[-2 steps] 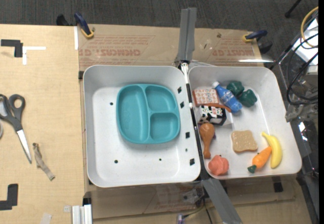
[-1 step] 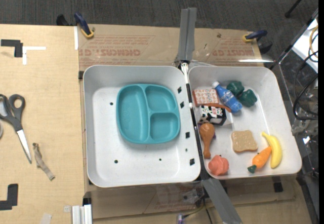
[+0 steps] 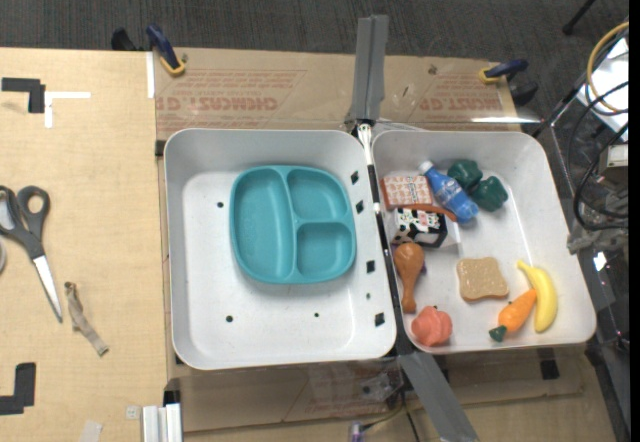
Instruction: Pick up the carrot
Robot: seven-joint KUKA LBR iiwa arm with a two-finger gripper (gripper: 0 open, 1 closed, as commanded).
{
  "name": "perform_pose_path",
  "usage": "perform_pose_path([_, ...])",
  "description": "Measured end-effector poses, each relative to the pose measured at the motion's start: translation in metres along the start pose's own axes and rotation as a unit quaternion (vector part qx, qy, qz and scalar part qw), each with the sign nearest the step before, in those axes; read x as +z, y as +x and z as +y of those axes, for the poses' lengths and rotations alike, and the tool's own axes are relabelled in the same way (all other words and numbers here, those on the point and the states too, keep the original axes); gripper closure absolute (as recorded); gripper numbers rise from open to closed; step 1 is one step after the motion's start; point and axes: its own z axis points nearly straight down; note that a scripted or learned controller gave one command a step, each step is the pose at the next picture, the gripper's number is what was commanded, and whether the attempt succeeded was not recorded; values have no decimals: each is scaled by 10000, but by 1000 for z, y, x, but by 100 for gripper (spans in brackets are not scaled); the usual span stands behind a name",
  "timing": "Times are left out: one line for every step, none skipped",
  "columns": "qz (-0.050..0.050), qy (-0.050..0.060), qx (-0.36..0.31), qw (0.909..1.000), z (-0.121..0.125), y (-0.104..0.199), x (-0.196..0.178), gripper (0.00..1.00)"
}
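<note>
Carrot: the carrot (image 3: 514, 314) lies in the right-hand bin (image 3: 548, 180), in its near right corner, slanted, with the green top pointing towards the bin's near wall.
Carrot's neighbours: a banana (image 3: 540, 294) is just beside its orange end (touching or not, I cannot tell); a bread slice (image 3: 483, 279) is near on the other side, apart from it.
Rest of that bin: a drumstick (image 3: 408, 270) lies along the wall shared with the other bin, with a pinkish-red round fruit (image 3: 432, 327) near its thin end. Towards the far wall are a blue bottle (image 3: 450, 194), a dark green lump (image 3: 478, 184), a red and white packet (image 3: 407, 191) and a black and white carton (image 3: 420, 223).
Left-hand bin: the left-hand bin (image 3: 190, 260) holds a teal divided plate (image 3: 293, 224), lying flat and clear of the walls.
Bench: scissors (image 3: 30, 230) lie well away from both bins, at the view's left edge.
Hard to make out: the bottle lies partly over the packet and hides its edge; the green lump's kind is unclear (one piece or two, I cannot tell). The print on both packets is too small to read.
Cut off: the scissors' handles run out of the view's left edge.
</note>
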Motion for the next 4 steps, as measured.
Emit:
perform_pose_path([3, -7, -630, 9980, 1, 0, 15, 100])
perform_pose_path([2, -11, -1207, 9927, 13, 5, 15, 100])
perform_pose_path([2, -5, -1783, 9840, 11, 3, 16, 100])
perform_pose_path([1, -16, -2234, 9747, 26, 11, 19, 100])
